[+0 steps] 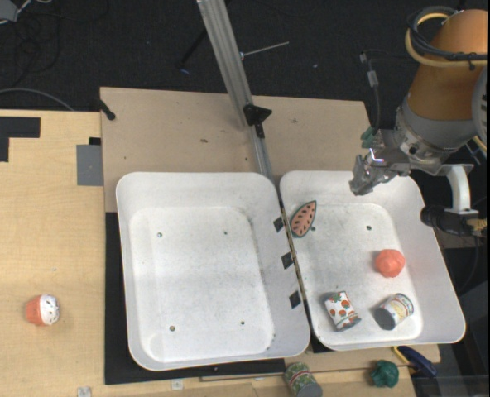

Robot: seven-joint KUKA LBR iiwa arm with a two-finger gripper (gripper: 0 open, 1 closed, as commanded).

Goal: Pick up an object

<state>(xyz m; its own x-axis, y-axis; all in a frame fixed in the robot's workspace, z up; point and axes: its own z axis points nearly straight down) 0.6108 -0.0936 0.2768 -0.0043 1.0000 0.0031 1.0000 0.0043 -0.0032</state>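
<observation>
The right bin (pixel 431 222) holds several objects. An orange leaf-shaped piece with dark spots (pixel 302 217) leans on its left wall. A red-orange ball (pixel 389 262) lies toward the right side. A small white box with red spots (pixel 341 310) and a little tin can lying on its side (pixel 393 311) sit near the front. My gripper (pixel 366 174) hangs over the bin's back edge, above and well clear of all of them, with nothing seen between its fingers.
The left bin (pixel 133 213) lies beside the right one, joined by black clips. A slanted aluminium rail (pixel 232 64) rises behind the bins. An orange-and-white ball (pixel 42 310) rests on the wooden bench at left. A can (pixel 301 379) and a green object (pixel 384 374) lie before the bins.
</observation>
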